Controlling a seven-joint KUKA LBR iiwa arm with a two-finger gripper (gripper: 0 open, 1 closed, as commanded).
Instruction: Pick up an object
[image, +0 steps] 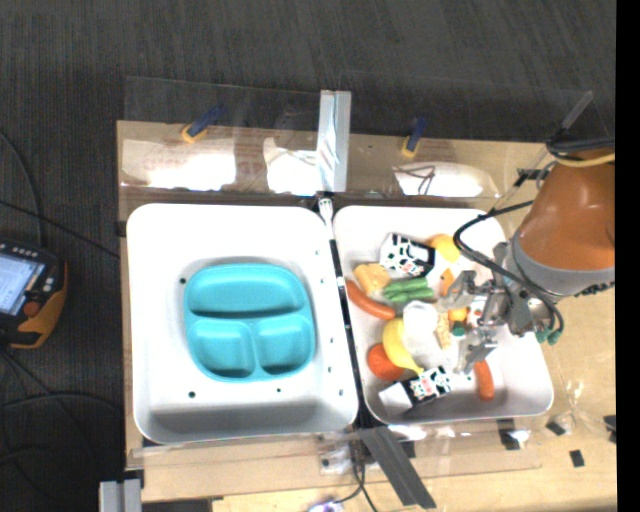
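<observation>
We see the fingers (470, 325) low in the right bin (520, 395) among piled toy food (405, 290), which lies just left of and beneath them; we cannot tell their opening or any hold.

Grey arm (560, 265) w/ orange band, black cables.

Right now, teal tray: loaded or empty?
Empty. The teal tray shows three bare compartments; it sits alone in the left bin.

right bin (535, 395): crowded with toys, little free floor | left bin (160, 250): open around teal tray (250, 320)
</observation>
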